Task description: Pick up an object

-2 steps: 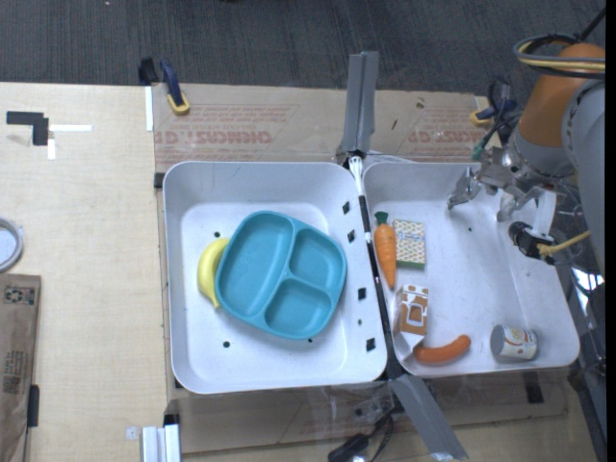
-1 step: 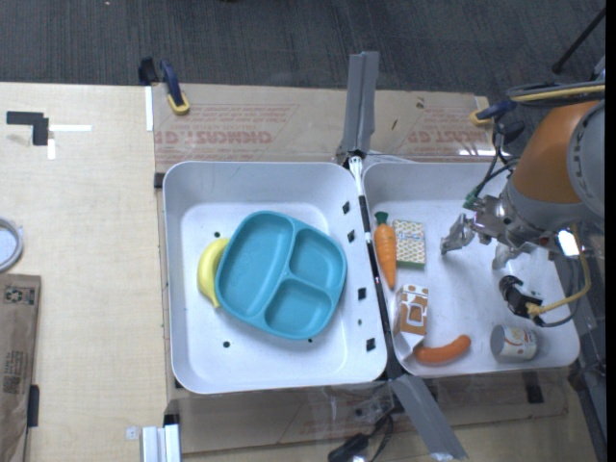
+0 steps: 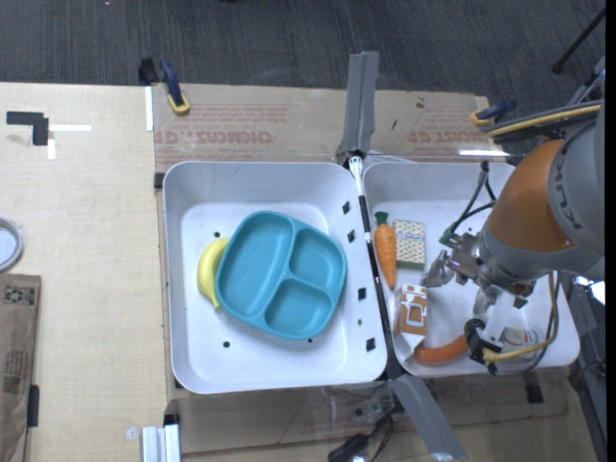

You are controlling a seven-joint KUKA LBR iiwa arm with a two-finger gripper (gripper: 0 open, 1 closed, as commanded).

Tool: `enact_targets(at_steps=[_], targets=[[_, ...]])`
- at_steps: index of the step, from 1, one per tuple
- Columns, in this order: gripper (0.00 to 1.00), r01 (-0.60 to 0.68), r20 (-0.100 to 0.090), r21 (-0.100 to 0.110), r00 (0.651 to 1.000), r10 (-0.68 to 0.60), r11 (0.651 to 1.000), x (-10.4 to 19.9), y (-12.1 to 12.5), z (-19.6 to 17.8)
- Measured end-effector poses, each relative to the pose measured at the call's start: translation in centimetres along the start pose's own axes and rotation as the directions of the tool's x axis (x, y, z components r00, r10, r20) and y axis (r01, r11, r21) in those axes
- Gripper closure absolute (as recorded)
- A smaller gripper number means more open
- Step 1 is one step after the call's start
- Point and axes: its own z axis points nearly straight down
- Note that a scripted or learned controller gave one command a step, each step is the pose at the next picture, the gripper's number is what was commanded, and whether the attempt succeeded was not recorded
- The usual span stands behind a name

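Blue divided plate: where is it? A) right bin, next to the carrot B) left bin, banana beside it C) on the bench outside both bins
B: the blue divided plate lies in the left bin, with the banana at its left edge, partly under it.

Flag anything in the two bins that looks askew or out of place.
The banana in the left bin lies partly tucked under the blue divided plate, which sits tilted off square. Otherwise nothing stands out.

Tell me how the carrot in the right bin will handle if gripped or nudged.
The carrot looks like smooth moulded plastic, so probably stiff, light and somewhat slippery. Its rounded, tapered body would likely roll or pivot if pushed.
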Motion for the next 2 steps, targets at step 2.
enact_targets(at_steps=[2], targets=[[0.0,0.21,0.002,-0.004,0.978,-0.21,0.978,1.8,14.9,-0.2]])
